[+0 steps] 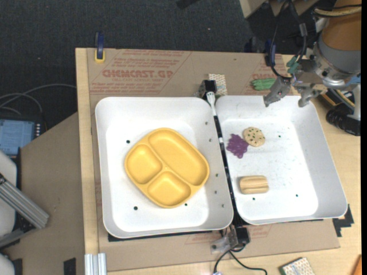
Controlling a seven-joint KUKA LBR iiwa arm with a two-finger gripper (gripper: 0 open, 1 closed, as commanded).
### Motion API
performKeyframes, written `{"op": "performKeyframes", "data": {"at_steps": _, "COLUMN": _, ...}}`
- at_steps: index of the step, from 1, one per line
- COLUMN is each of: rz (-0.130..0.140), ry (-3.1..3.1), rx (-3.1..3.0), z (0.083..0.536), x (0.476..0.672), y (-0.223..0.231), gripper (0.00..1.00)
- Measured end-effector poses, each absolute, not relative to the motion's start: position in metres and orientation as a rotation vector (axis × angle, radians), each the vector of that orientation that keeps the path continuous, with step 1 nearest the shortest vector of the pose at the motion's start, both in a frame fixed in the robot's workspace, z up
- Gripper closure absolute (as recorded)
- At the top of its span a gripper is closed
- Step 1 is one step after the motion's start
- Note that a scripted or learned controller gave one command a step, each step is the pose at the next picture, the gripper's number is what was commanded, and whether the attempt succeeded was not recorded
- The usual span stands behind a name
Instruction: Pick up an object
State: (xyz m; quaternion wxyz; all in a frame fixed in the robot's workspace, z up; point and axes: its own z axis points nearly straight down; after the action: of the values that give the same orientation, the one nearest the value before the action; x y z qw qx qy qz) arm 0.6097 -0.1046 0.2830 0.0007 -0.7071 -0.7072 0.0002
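Two shallow white bins side by side on a worktop (143, 67) covered with printed cardboard. In the left bin (109, 119), a yellow divided plate (166, 166) with three compartments, lying flat near the middle. In the right bin (309, 171), three small things: a purple grape cluster (237, 145) close to the dividing edge, a round cookie (253, 136) with dark chips just beside it and toward the far side, touching or nearly touching, and a tan bread roll (253, 184) lying on its side nearer the front, apart from the other two. Above the far rim of the right bin, at the upper right, the gripper (288, 93), hanging off a grey arm with an orange band (344, 30). Fingers (274, 94) spread apart, one dark tip over the far left corner of the right bin, the other over its far rim farther right, nothing between them. Just behind the gripper, a small green object (262, 84) resting on the cardboard outside the bins. Gripper well apart from cookie, grapes and roll alike. Cables and a clamp at the seam between the bins.
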Motion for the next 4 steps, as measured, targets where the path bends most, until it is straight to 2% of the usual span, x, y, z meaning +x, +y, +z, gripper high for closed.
{"op": "performKeyframes", "data": {"at_steps": 1, "rz": 0.001, "ry": -2.218, "rx": -2.22, "z": 0.079, "x": 0.588, "y": -0.099, "gripper": 0.0}}
{"op": "performKeyframes", "data": {"at_steps": 2, "rz": -0.008, "ry": -2.224, "rx": -2.228, "z": 0.097, "x": 0.591, "y": -0.1, "gripper": 1.0}}
{"op": "performKeyframes", "data": {"at_steps": 3, "rz": -0.007, "ry": -2.223, "rx": -2.228, "z": 0.096, "x": 0.591, "y": -0.1, "gripper": 0.0}}
{"op": "performKeyframes", "data": {"at_steps": 4, "rz": 0.005, "ry": -2.215, "rx": -2.219, "z": 0.084, "x": 0.553, "y": -0.103, "gripper": 0.0}}
